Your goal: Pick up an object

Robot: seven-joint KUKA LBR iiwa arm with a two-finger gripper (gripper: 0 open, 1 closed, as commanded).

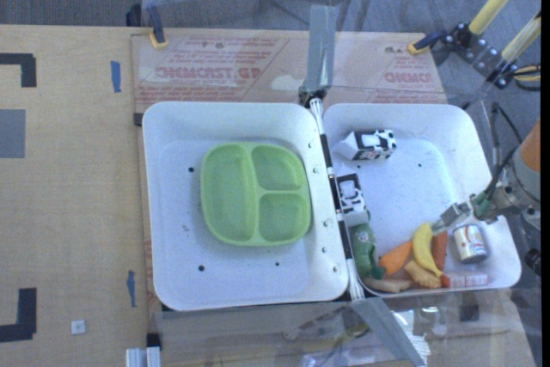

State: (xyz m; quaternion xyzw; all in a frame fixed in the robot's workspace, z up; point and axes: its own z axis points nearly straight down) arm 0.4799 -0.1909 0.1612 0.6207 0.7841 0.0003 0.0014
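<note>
Gripper [464, 212] sits low over the right bin [430, 126], near its right wall, coming in from the right edge. Can't tell if it's clenched or released, and nothing is visibly caught in it. Grey metal tip points left toward the banana.

Small tin can [470, 242] lies on its side just below the gripper, close to it; contact unclear.

Candidate objects are clustered in the right bin's lower corner: yellow banana [423, 246], orange carrot [396, 257] beside it on the left, a reddish piece [440, 249] between banana and can, a green bottle-like item [363, 243] against the divider wall. A few more small toy foods lie along the bottom rim, too jumbled to name.

Black-and-white carton with cow pattern [368, 144] lies near the top left of the same bin, well apart from the gripper. Another black-and-white printed item [349, 193] lies against the divider below it.

Left bin [172, 133] holds a green divided plate [255, 193], three compartments, lying flat at centre.
</note>
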